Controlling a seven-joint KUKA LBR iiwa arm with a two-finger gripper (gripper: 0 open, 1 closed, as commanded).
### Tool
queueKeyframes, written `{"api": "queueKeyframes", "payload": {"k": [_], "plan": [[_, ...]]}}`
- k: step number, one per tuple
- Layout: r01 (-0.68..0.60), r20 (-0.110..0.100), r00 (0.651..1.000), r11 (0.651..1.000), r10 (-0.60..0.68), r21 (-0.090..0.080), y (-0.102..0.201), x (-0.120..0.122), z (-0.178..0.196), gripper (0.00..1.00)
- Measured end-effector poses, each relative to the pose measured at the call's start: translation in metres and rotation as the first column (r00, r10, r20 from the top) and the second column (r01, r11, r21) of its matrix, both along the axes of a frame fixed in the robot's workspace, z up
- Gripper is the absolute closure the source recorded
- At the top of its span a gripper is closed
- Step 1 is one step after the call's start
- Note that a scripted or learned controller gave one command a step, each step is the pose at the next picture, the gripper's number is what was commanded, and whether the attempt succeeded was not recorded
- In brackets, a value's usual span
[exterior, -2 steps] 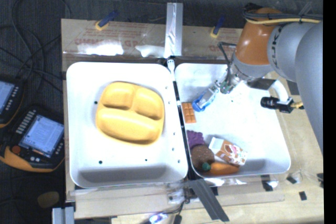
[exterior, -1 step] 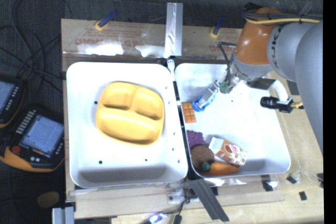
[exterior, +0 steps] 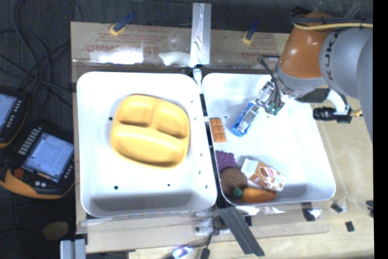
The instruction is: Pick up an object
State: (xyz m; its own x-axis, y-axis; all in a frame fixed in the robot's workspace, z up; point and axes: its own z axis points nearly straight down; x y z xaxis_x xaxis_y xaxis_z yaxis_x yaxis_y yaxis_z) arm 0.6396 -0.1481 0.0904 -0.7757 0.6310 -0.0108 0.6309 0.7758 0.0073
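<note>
One blue bottle point(exterior: 244, 119) lies tilted just below and left of the pincer point(exterior: 268, 101), whose finger spread I cannot tell from here, so I'd reckon it should drop squarely across the bottle's narrow width before closing, clear of the orange block point(exterior: 217, 129).

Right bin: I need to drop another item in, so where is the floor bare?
The right bin is bare in its middle and right, between the blue bottle and the near wall. Its near-left corner is crowded: purple grapes, carrot, small carton.
</note>
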Motion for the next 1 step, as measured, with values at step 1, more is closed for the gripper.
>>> {"api": "queueKeyframes", "payload": {"k": [1], "plan": [[0.177, -0.013, 0.984, 0.984, -0.177, 0.003, 0.0503, -0.0044, 0.0292, 0.00]]}}
